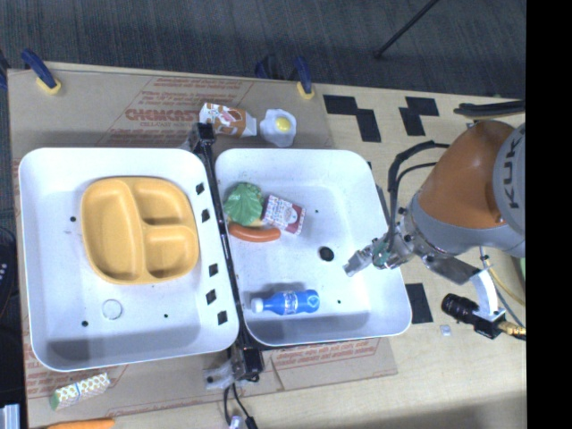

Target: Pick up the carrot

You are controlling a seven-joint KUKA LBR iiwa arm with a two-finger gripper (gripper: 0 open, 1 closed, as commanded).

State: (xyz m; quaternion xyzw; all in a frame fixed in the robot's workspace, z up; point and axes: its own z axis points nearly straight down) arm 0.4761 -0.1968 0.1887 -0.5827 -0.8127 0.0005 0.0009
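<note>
We see the carrot [255, 232] lying on its side in the right bin [357, 172], close to the wall shared with the left bin [45, 239], just below a green leafy toy [243, 203] and touching a small red and white packet [282, 214]. The gripper [362, 260] hangs over the right bin's right edge, well apart from the carrot, and we cannot tell how wide its fingers stand, though nothing shows between them. A blue bottle [288, 303] lies near the bin's front wall, a yellow divided plate [140, 227] rests in the left bin, and the tabletop [393, 123] carries both bins.
</note>
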